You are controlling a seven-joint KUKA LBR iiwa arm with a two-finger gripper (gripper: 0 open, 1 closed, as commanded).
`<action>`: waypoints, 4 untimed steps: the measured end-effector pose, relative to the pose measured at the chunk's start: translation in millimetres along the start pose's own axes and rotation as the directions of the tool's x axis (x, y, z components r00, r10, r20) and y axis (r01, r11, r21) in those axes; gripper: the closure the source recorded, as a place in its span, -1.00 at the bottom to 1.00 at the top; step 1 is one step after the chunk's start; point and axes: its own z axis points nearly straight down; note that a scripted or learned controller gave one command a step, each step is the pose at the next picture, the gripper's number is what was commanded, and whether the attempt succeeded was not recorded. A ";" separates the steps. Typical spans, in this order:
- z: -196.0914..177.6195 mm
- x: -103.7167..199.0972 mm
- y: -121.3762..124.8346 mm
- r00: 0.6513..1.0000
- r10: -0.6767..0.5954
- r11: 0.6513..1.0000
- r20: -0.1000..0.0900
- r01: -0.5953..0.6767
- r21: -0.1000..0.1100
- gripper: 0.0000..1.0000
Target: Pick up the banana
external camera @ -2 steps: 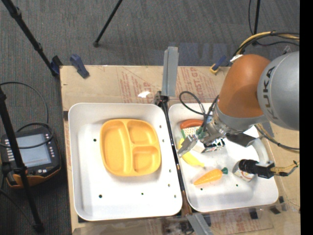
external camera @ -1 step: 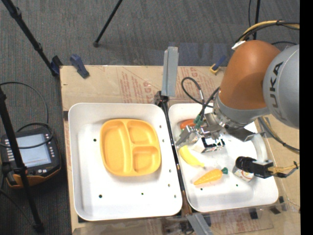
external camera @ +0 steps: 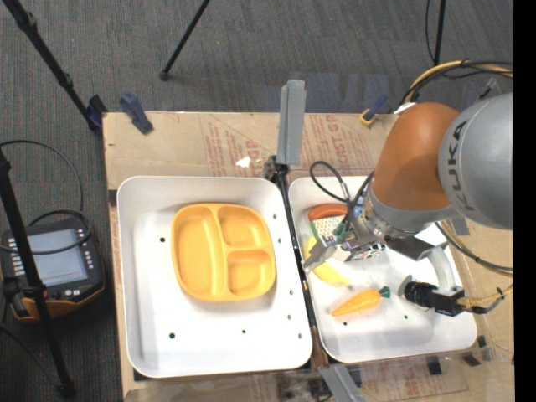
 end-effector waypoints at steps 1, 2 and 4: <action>-0.1 10.8 7.6 1.000 -0.016 1.000 0.000 0.016 -0.001 -1.00; -0.9 -50.8 36.1 1.000 -0.013 1.000 0.001 0.013 -0.002 -1.00; -1.0 6.0 15.2 0.985 -0.173 0.985 0.001 0.173 -0.001 -1.00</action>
